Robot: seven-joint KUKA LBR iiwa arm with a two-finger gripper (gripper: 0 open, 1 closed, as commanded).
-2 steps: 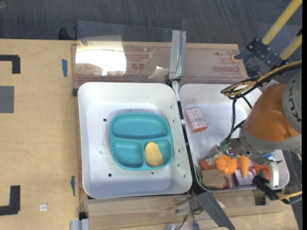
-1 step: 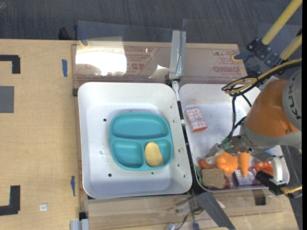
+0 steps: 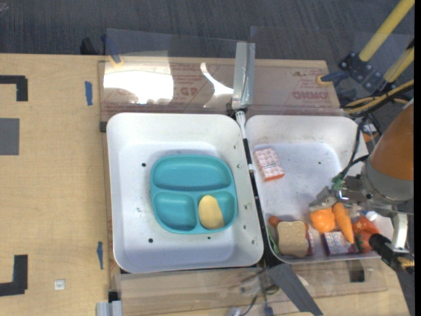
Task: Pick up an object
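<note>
1. Carrot (image 3: 343,222) sits lower right of frame, in right bin (image 3: 296,127), w/ orange fruit (image 3: 321,220) touching its left.
2. Gripper (image 3: 337,196) hangs just above carrot; fingers' state: can't tell.
3. Left bin (image 3: 131,137) holds teal tray (image 3: 191,176) w/ potato (image 3: 210,212) in lower-right compartment.

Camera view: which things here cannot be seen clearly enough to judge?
- Pincer: the arm's wrist covers its fingers, so its state is unclear.
- Toy heap by the carrot: items overlap; the purple box has unreadable print.
- Right bin: the arm covers its far right side.
- Small carton: label too small.
</note>
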